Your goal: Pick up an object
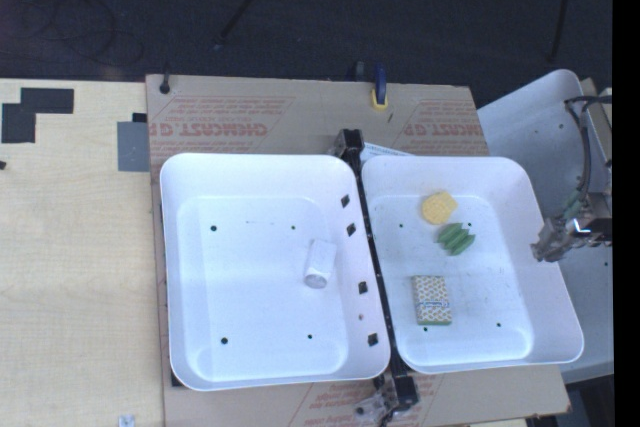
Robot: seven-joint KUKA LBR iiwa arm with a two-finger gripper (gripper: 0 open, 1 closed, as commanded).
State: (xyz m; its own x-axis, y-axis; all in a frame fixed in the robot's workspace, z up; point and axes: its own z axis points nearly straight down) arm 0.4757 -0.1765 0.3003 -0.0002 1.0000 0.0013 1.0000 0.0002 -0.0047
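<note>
- From my remote station I see the gripper (pixel 552 245) at the right side of the camera view, just outside the right rim of the right bin (pixel 545 215).
- I cannot tell the gripper's state at this resolution, and I see no object held in it.
- The gripper sits over the grey surface (pixel 520 115) to the right of the bench, clear of the bin floor.
- Thin cables (pixel 583 155) run upward from the gripper area along the right side of the view.
- Nearest the gripper, inside the right bin, I see a green object (pixel 456 238) lying on the bin floor, in the upper half of the bin.
- Just above and slightly left of the green object lies a round yellow object (pixel 438 207); the two are close but I cannot tell whether they touch.
- Below them, in the lower half of the right bin, a small patterned box (pixel 432 300) lies flat, apart from the other two.
- The left bin (pixel 190 215) adjoins the right bin; a row of black clips (pixel 362 287) runs along the seam between them.
- In the left bin, a small white cylinder (pixel 320 263) lies on its side toward the right of the bin floor.
- Both bins rest on a brown board (pixel 260 120) with printed lettering, and this board lies on a pale wooden bench (pixel 70 265).
</note>
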